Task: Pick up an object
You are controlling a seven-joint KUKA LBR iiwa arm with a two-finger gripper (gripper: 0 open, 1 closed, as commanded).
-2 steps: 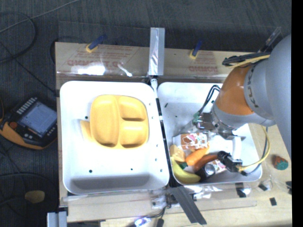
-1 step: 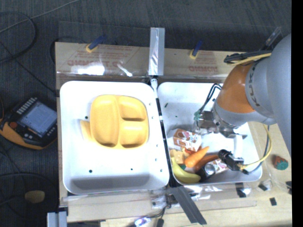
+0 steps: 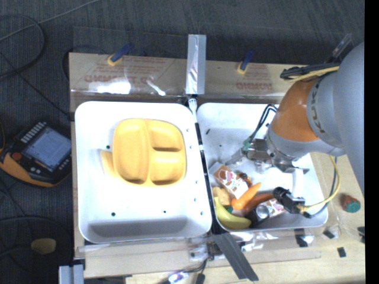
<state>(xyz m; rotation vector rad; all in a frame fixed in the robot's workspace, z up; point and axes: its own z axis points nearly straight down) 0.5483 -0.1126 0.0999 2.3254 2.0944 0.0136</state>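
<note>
white bins sit side by side on my bench: a yellow divided tray (image 3: 148, 151) in the left bin (image 3: 89, 158); a banana (image 3: 230, 219), a carrot (image 3: 246, 197) and a snack packet (image 3: 231, 180) in the right bin (image 3: 225, 129), with the gripper (image 3: 260, 152) just above them.

1. A handheld controller (image 3: 37, 156) with a dark screen is lying on the dark carpet (image 3: 35, 52), left of the bench.
2. 2 clamps (image 3: 120, 53) with blue and yellow grips are sitting along the far edge of the bench.
3. A thin cable (image 3: 23, 25) is looping across the carpet at far left.
</note>
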